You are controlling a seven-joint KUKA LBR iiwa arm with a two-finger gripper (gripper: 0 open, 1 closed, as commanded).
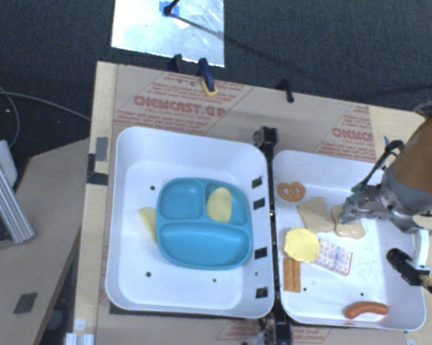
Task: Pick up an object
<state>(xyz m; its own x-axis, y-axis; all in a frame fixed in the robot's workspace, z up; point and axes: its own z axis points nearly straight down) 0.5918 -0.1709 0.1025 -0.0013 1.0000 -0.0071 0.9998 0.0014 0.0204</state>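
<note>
Camera view: the tool (350, 210) is lowered into the right bin (399, 307), tips on a pale flat slice (322, 214), seemingly to grasp it; its opening cannot be told. Just beside lie a pretzel (291, 191) and yellow piece (302, 245), loose for picking.

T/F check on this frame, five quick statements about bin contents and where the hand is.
1. The blue divided tray sits in the left bin. True.
2. A yellow item lies in one of the tray's upper compartments. True.
3. The pretzel is in the left bin. False: it lies in the right bin, near its upper left corner.
4. The sausage lies near the right bin's lower edge. True.
5. The hand hovers over the blue tray. False: it is over the right bin, at a pale beige piece.
</note>
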